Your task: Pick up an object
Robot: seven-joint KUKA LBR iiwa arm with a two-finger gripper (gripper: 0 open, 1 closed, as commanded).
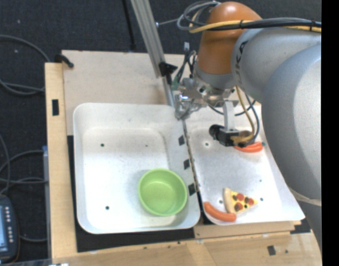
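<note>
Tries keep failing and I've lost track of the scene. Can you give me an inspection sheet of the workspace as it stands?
Surface: pale wooden bench bearing a left bin and a right bin, side by side.
Job's things: green bowl in the left bin's near right corner. Pizza slice and orange sausage at the right bin's near edge. Another orange piece farther back there, partly hidden.
Clutter: nothing seen.
Grippers: gripper over the far end of the divide between the bins.
Cables: grey loops at the wrist; black cables on the floor, left.
Surroundings: aluminium post behind the bins, small screen lower left, dark floor.
</note>
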